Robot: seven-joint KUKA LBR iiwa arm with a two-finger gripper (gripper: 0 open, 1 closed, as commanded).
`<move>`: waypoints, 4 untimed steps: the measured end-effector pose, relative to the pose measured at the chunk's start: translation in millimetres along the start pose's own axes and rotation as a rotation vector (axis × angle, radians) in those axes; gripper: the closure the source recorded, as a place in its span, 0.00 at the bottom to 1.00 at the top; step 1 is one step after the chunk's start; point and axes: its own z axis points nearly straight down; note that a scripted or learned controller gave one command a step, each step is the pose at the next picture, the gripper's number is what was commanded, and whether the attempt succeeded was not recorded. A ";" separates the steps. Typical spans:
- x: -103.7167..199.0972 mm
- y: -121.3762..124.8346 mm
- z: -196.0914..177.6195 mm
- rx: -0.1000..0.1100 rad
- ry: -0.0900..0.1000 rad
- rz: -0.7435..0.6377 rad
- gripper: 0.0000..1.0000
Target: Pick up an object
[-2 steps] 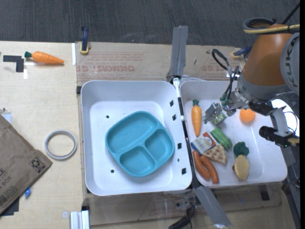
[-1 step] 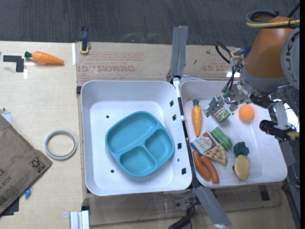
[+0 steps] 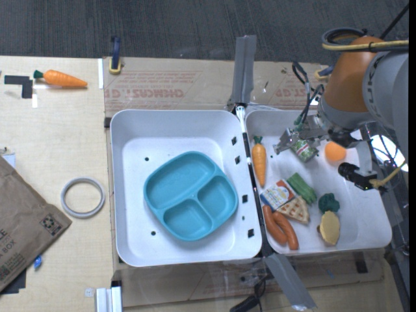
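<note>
The bench [image 3: 45, 129] is pale wood at its left end, with brown cardboard [image 3: 175, 83] laid along its far edge. Two shallow white bins sit side by side on it, the left bin [image 3: 123, 181] and the right bin [image 3: 364, 236]. Near the far left corner lies a carrot [image 3: 60, 78]. A tape ring [image 3: 83, 196] rests just left of the bins, and a cardboard box [image 3: 23, 229] lies at the near left corner.
</note>
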 end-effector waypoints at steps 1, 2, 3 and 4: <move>-30.9 5.8 30.2 0.032 0.012 0.024 0.00; -102.1 27.2 -44.2 0.029 0.014 -0.206 0.00; -112.2 5.7 27.9 0.032 0.020 -0.196 0.00; -104.0 -34.1 29.6 0.031 0.021 -0.111 0.00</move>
